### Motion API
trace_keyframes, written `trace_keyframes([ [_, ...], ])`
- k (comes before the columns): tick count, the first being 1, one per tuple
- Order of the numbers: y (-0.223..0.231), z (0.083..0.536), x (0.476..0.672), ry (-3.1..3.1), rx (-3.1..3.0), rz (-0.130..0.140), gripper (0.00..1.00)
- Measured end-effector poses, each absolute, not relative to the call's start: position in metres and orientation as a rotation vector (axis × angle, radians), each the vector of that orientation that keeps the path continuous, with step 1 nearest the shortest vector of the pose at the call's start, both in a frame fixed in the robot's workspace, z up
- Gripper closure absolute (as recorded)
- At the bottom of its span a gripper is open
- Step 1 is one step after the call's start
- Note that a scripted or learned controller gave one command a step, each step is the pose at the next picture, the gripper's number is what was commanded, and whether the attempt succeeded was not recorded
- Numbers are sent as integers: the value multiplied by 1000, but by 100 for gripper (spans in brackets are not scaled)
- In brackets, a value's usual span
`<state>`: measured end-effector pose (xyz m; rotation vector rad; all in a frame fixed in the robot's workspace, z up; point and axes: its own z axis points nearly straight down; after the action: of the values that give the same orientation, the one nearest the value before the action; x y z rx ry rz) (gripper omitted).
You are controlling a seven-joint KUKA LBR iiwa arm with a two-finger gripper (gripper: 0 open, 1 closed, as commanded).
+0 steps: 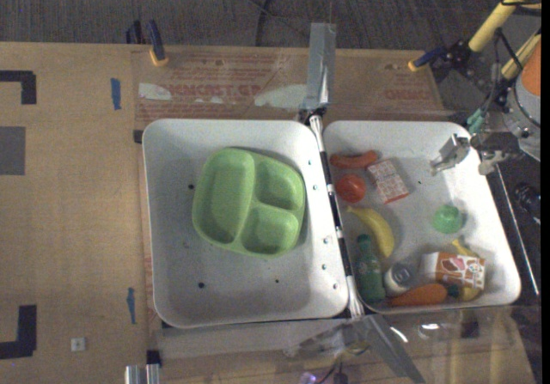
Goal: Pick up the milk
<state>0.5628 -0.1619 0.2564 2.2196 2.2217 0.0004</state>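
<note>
green divided plate (250, 201) centred in left bin (163, 228); right bin (507, 275): milk (455, 269) lying at 5 o'clock, touching carrot (418, 295); gripper (460, 153) at 1 o'clock over the rim, can't tell fingers' state

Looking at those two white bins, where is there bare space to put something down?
The left white bin has open floor all around the green divided plate, widest along its near edge. In the right white bin, bare floor lies between the small red-and-white carton and the green round cup. Its near edge is crowded with toy food.
</note>
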Motion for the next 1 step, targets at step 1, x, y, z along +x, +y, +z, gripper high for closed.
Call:
trace_keyframes([
  [1, -187, 227, 492, 2194, 2249, -1, 0],
])
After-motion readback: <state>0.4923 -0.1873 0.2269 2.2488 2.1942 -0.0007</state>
